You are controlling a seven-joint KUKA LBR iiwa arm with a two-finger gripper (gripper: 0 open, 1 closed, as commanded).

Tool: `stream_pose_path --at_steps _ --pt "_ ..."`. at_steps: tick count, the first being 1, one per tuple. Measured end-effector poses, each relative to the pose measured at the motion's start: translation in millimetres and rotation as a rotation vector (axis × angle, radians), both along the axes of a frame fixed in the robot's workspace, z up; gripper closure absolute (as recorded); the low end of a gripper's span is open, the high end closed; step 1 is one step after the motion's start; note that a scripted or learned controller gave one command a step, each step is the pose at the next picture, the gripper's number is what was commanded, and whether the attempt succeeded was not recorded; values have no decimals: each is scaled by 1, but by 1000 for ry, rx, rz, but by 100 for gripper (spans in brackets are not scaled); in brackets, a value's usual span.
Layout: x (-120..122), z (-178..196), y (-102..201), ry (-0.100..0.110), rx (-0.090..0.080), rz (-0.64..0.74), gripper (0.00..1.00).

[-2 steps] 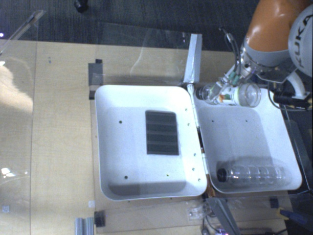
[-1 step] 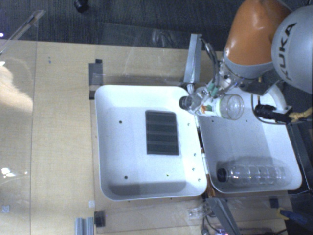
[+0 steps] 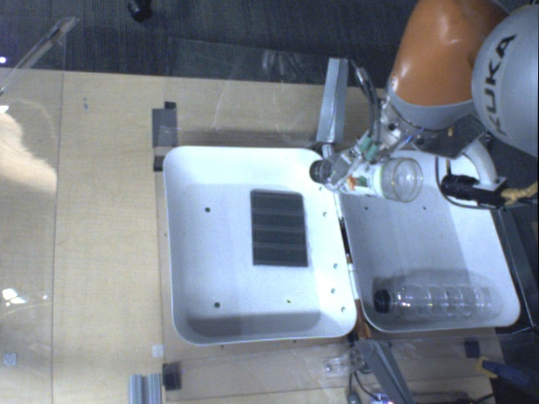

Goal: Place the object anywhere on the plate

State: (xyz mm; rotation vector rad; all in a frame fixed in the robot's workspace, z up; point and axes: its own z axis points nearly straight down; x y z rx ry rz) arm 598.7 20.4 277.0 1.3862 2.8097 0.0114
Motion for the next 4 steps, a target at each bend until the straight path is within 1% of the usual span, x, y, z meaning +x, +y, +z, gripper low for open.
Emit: stream_pose_path --at_steps 2,3,4 --pt "3 22 1 -10 2 4 100" --pt "-58 -20 22 6 -4 292 100" --pt "-58 -19 22 5 -4 292 0"
